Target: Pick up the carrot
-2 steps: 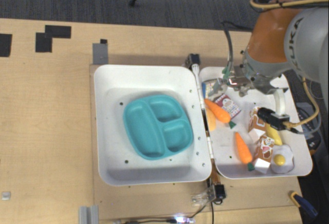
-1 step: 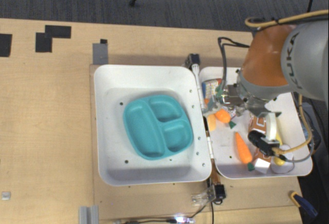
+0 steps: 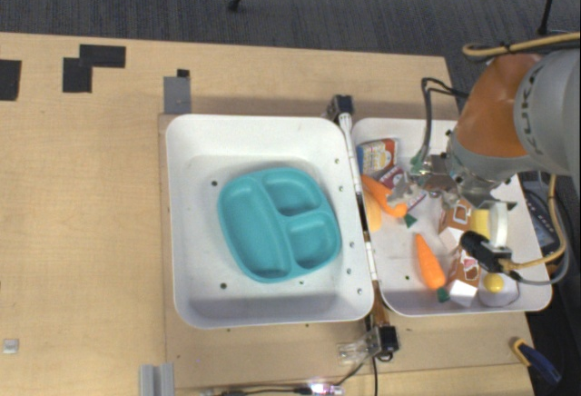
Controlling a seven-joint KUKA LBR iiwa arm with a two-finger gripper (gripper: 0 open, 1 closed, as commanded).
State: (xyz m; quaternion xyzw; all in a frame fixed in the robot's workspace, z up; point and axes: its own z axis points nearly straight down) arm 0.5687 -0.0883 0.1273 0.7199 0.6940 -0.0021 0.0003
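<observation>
Carrot (image 3: 429, 262) lies on bare floor near the front rim of the cluttered right bin (image 3: 392, 299), apart from the gripper (image 3: 419, 188), whose state cannot be told, arm overhead.

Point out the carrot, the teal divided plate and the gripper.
carrot (image 3: 429, 262): camera view, middle of its orange body, right bin.
teal divided plate (image 3: 250, 240): camera view, floor of its largest compartment, left bin.
gripper (image 3: 410, 193): camera view, at its fingertips, above the right bin.
</observation>
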